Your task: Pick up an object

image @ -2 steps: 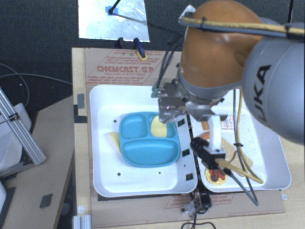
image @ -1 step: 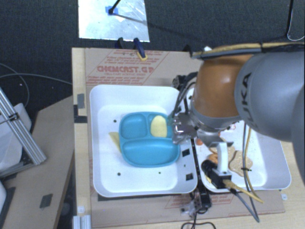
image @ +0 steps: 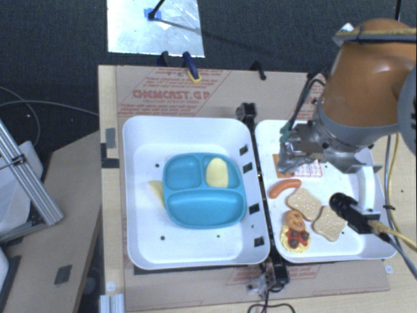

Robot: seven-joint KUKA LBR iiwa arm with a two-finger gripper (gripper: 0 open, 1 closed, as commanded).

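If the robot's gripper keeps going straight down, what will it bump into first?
Probably the red-and-white patterned item lying in the right bin, since the gripper hangs right over it. Depth is hard to judge from this view; the sausage sits just nearer the camera.

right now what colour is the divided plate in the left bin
Light blue. The divided plate shows best in the camera view, with a pale yellow piece in one compartment.

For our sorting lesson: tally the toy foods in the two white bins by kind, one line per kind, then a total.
Bread slices: 2
Sausage: 1
Pizza slice with toppings: 1
Yellow egg-shaped piece on the blue tray: 1
Total: 5
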